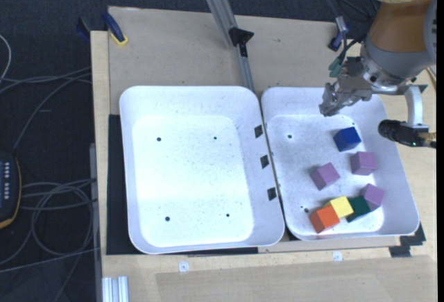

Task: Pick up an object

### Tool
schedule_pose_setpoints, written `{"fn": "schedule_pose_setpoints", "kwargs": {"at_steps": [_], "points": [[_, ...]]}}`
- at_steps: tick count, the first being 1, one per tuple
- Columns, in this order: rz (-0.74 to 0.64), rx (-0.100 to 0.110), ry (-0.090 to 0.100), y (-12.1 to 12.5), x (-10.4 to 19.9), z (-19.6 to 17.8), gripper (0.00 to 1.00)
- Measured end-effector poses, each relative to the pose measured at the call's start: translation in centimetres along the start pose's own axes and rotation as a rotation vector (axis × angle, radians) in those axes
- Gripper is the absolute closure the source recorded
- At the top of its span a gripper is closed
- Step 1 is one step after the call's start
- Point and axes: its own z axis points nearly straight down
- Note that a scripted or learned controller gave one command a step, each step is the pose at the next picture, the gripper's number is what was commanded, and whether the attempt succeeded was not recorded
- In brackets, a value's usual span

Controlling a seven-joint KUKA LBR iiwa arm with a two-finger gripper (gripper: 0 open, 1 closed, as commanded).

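The grey metal claw (331,103) hung above the far edge of the right white plastic bin (395,224); its state could not be told. The small blue cube (346,139) lay just below it, apart, with purple cubes (324,175) further.

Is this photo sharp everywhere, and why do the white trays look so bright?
In the camera view, the left bin glares almost washed out under overhead light; the blue block and orange block stay fairly crisp; the hand looks soft and grainy; the dark floor loses detail.
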Motion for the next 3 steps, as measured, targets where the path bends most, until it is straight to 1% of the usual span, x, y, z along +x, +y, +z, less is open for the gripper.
{"fn": "schedule_pose_setpoints", "kwargs": {"at_steps": [1, 2, 3], "points": [[-0.002, -0.004, 0.000, 0.5, 5.3, -0.9, 1.00], [0.000, 0.001, 0.000, 1.0, 10.3, 0.4, 1.00], [-0.001, 0.002, 0.000, 0.7, 15.7, 1.5, 1.00]]}}
